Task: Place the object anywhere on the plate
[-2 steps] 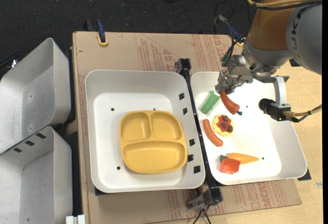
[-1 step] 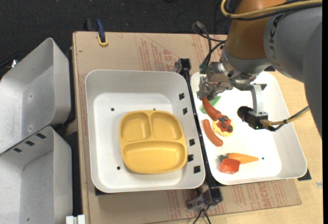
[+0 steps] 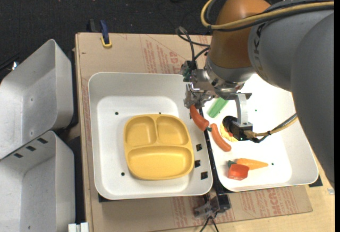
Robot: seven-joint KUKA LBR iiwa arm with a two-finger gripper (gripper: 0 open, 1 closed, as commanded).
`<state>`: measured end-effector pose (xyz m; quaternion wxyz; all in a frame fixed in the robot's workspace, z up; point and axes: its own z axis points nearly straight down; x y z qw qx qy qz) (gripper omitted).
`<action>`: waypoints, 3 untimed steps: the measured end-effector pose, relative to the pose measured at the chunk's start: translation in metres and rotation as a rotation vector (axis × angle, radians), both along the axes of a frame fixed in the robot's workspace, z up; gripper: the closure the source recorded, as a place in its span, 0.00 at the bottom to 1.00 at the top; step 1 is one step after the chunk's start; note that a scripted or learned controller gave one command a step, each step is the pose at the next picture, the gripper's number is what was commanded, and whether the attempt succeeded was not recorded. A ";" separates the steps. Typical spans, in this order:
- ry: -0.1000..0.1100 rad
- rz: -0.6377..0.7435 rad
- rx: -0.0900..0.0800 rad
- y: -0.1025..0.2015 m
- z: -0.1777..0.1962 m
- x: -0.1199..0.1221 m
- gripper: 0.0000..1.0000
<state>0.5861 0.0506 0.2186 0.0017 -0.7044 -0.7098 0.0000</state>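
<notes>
1. Arm (image 3: 303,50) comes in from the right. Its big grey link lies across the far-right corner of the right bin (image 3: 287,151) and covers much of that bin's far edge.
2. Orange band (image 3: 236,34) sits high, past the right bin's far edge. Below it the wrist turns down twd the bins.
3. Gripper (image 3: 192,102) points down, its tip over the far half of the wall btw the two bins, right at the left bin's (image 3: 106,119) right edge.
4. Grip state: can't tell, since dark hardware crowds the tip from this angle.
5. Red piece (image 3: 199,118) is directly under the gripper tip. It's short and tilted, w/ the top end up at the gripper and the lower end slanting twd the right bin. Can't tell if it's touching the gripper or just below it.
6. The red piece sits over the shared wall, not on the plate (image 3: 158,147).
7. The plate is yellow w/ 3 compartments, flat in the middle of the left bin. Its far-right corner is near the red piece, w/ a gap btw them.
8. In the right bin, a sausage (image 3: 220,139) lies slanted by the left edge, just beside the red piece.
9. Green piece (image 3: 217,107) lies near the far-left corner, just right of the gripper.
10. Carrot (image 3: 251,163) and red chunk (image 3: 238,172) touch each other twd the near edge.
</notes>
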 end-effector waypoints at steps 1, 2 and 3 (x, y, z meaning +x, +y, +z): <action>0.000 0.000 0.000 0.050 -0.005 -0.007 1.00; -0.001 0.001 0.000 0.102 -0.006 -0.014 1.00; -0.002 -0.005 -0.003 0.099 -0.006 -0.013 0.00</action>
